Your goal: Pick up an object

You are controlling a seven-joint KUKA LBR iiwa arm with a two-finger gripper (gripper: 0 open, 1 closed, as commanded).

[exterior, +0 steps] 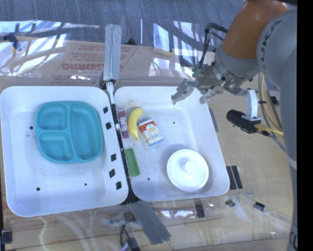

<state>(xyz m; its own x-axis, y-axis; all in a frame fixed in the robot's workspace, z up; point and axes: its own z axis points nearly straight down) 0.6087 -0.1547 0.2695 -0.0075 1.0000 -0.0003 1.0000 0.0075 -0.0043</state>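
Near the left edge of the right bin lie the likeliest picks: a banana and, touching its right side, a small carton with red and white print. The banana looks light and soft, with a curved skin that could slip or bruise; I would take it across the middle, fingers either side of the curve. The carton should be light and stiff, easiest gripped across its short sides, though the banana crowds one of them. A dark stick and a green bar lie along the same edge, thin and hard to get under. A white lidded bowl sits toward the near corner, probably too wide and smooth to pinch. The gripper hovers over the bin's far rim, fingers spread apart with nothing between them. A blue divided plate rests in the left bin.
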